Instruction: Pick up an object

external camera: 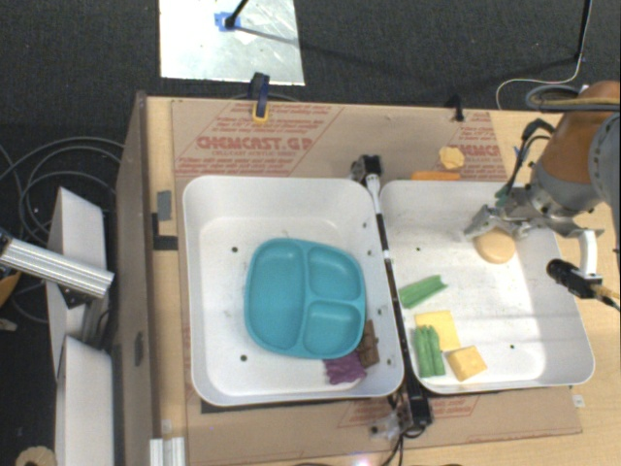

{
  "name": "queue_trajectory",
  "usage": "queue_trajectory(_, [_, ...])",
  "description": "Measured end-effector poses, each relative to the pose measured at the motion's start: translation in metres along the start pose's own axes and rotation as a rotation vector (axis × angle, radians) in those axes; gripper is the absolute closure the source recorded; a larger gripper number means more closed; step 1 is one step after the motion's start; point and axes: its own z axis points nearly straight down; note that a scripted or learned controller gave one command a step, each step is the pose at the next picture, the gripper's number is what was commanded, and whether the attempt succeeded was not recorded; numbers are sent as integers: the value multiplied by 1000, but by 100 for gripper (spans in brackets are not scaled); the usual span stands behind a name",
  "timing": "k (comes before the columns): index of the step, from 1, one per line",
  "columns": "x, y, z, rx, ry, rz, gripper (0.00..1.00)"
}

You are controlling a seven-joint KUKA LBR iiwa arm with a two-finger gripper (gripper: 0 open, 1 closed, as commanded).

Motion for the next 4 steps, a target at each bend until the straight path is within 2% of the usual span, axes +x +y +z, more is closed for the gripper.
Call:
queue_trajectory(1, [3,-3,-7,9,4,-3,100])
queue_trajectory(2, [75,35,6,12,9,-8,100])
queue_trajectory(3, [42,37,-94,5,3,2,100])
queue_trajectory(4, [44,35,-87,14,6,0,0])
